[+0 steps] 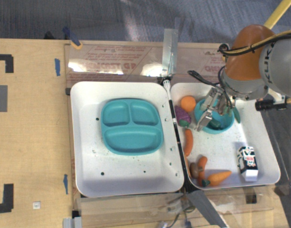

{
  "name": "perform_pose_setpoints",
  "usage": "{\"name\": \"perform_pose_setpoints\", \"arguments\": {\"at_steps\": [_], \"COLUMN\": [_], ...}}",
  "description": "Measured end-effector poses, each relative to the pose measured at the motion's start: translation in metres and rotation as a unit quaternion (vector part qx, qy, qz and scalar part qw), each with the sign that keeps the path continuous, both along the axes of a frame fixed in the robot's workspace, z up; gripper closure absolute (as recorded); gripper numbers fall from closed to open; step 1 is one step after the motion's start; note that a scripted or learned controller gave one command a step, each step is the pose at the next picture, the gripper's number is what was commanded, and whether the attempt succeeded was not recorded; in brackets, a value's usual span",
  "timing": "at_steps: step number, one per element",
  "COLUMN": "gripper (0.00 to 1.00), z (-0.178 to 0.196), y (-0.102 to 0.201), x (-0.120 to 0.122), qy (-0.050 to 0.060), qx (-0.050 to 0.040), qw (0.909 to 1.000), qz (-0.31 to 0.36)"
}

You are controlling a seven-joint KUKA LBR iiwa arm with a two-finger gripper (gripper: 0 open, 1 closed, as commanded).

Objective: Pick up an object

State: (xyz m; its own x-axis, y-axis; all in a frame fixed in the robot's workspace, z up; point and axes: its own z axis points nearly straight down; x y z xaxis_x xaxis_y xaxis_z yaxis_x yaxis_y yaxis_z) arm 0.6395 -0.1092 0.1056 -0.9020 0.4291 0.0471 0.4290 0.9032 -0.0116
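Note:
My gripper (214, 113) hangs over the right bin (261, 137), low above a teal bowl (223, 124). Its fingers stand apart, and one silver finger (203, 118) reaches down at the bowl's left rim. Nothing shows between them. Just left of the bowl lie an orange ball (187, 103) and a purple toy (182, 116). An orange sausage-shaped piece (188, 142) lies below those. A small black-and-white carton (247, 163) stands at the bin's lower right. A carrot (219, 177) and a brown-orange piece (200, 167) sit along the front edge.
The left bin (81, 141) holds a teal divided plate (132, 126) in its middle. A raised divider (176, 127) separates the two bins. The grey arm with its orange band (247, 51) comes in from the upper right. A tan board (26, 127) lies left of the bins.

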Motion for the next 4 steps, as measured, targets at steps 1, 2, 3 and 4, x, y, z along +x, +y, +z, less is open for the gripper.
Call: {"name": "perform_pose_setpoints", "arguments": {"at_steps": [1, 2, 3, 4], "gripper": [0.0, 0.0, 0.0, 0.0], "z": [-0.008, -0.014, -0.014, -0.014], "y": [0.014, 0.016, 0.005, 0.005], "x": [-0.033, -0.104, -0.154, -0.05], "qy": [-0.037, -0.033, -0.034, -0.034], "qx": [-0.0074, -0.0062, -0.0073, -0.006], "qw": [0.9948, 0.9994, 0.998, 0.9993], "qz": [-0.095, -0.011, -0.052, 0.014]}}
